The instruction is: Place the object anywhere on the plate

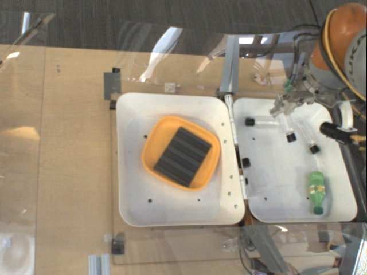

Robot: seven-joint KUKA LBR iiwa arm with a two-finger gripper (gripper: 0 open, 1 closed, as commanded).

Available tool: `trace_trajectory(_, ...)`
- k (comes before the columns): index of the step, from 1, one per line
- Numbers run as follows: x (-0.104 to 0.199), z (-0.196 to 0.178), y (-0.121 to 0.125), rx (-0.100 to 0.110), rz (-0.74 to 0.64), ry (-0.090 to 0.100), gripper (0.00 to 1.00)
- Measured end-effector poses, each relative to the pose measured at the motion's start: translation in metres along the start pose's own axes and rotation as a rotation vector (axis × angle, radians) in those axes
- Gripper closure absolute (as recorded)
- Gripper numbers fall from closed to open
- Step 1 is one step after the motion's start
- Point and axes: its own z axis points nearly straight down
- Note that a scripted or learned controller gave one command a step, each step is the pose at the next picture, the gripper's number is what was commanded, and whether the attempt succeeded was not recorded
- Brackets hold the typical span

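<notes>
Station status, observed from beside the bench (57, 153):

1. Reference item: the orange plate (153, 153). It sits slightly tilted in plan inside the left bin (129, 199), roughly at that bin's centre, with bare white floor of the bin on every side of it.

2. Dark ribbed block (182, 156): a flat rectangular piece with lengthwise grooves. It lies on the plate, turned to match the plate's diagonal set, and stays wholly within the plate's raised rim.

3. Green bottle (316, 192): well apart from the plate, to the plate's right and slightly nearer the viewer. It lies on its side in the right bin (269, 205), close to that bin's near right corner.

4. Small black pieces (249, 121): several lie on the right bin's floor, to the right of the plate and beyond the divide between the two bins.

5. Arm (344, 39): it enters far to the right of the plate, grey with an orange band.

6. Gripper (285, 105): it sits over the far edge of the right bin, well apart from the plate and the block. Its state, released or clenched, cannot be told; nothing is seen grasped in it
</notes>
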Motion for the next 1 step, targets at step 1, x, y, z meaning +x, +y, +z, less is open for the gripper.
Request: trace_trajectory(1,0.0253,-0.0085,0.0116,-0.002,-0.074,0.0,1.0)
